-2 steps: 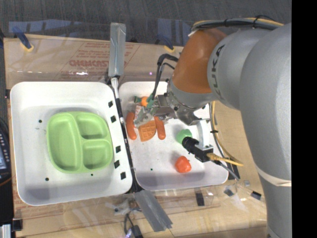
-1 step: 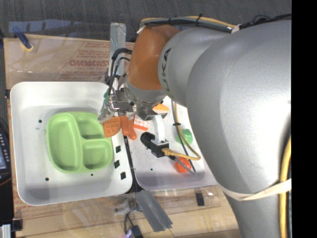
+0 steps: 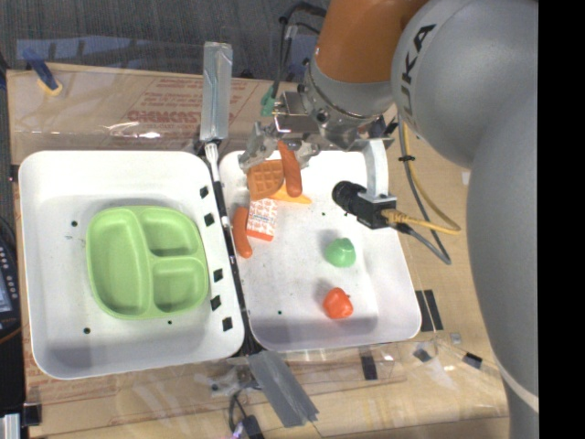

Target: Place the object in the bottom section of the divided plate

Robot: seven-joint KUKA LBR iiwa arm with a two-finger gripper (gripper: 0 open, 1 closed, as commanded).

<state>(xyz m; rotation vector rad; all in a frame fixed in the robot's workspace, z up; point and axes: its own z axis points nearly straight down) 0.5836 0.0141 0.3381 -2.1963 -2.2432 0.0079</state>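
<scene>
A green divided plate point(image 3: 146, 262) lies in the left white bin point(image 3: 46, 190). It has one long section on its left and two smaller sections on its right. My gripper point(image 3: 281, 146) hangs over the far left corner of the right bin point(image 3: 393, 282). Directly below it are an orange waffle piece point(image 3: 265, 180) and a reddish sausage point(image 3: 292, 172). The sausage's upper end reaches up to the gripper. Whether the gripper touches either of them is unclear.
Also in the right bin are a white and red carton point(image 3: 262, 218), a second sausage point(image 3: 241, 232) against the left wall, a green round object point(image 3: 341, 251) and a red-orange object point(image 3: 337, 304). The arm's grey body covers the right side.
</scene>
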